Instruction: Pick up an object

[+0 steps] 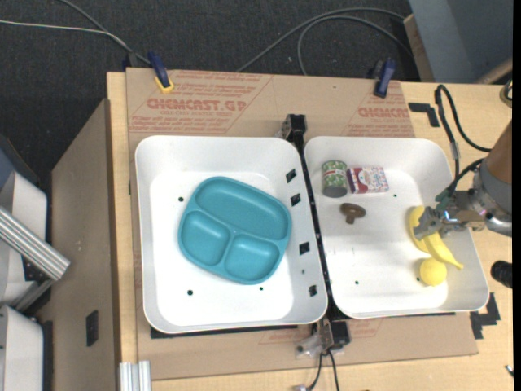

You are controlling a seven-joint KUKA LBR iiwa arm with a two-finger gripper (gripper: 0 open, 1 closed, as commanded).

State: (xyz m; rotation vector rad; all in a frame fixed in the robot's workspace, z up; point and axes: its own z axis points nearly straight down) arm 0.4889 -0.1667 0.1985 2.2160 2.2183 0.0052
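Observation:
A yellow banana (438, 244) lies along the right side of the right bin (383, 287), with a yellow lemon (432, 273) just below it. My gripper (438, 213) reaches in from the right and sits low over the banana's upper end, open, its dark fingers spread on either side of the fruit. A green-topped can with a red and white label (353, 178) lies on its side at the back of this bin. A small brown object (352, 213) sits in front of the can.
The left bin (155, 243) holds a teal divided plate (234, 229). A black divider with clips (308, 218) runs between the bins. Cables trail at the right edge, near the arm.

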